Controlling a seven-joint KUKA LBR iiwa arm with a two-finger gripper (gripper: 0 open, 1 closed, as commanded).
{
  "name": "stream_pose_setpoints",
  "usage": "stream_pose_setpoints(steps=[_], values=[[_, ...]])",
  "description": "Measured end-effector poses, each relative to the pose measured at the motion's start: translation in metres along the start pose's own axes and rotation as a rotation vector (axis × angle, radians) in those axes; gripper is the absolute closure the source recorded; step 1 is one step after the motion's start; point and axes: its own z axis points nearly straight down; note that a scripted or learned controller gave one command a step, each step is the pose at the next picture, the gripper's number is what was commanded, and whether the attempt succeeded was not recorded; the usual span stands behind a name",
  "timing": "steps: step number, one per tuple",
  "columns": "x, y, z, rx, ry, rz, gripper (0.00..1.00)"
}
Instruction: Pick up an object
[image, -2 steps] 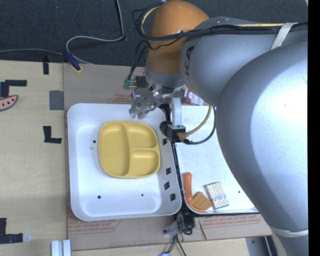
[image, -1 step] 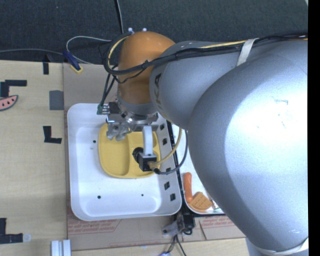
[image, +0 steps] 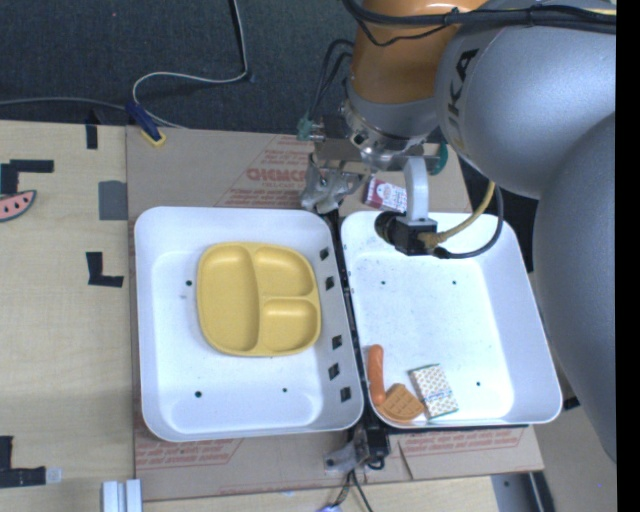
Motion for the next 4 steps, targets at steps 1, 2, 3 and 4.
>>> stream_pose_setpoints(steps=[1,2,3,4], values=[[-0.051,0.037,0.077,0.005,-0.001,0.000,1.00],[-0.040,0.056,0.154,0.005,0.000,-0.002,1.00],[0.007,-0.004,0.080,0.002,0.003,-0.004,1.00],[0.042,0.057,0.235,-0.009,0.006,-0.004,1.00]])
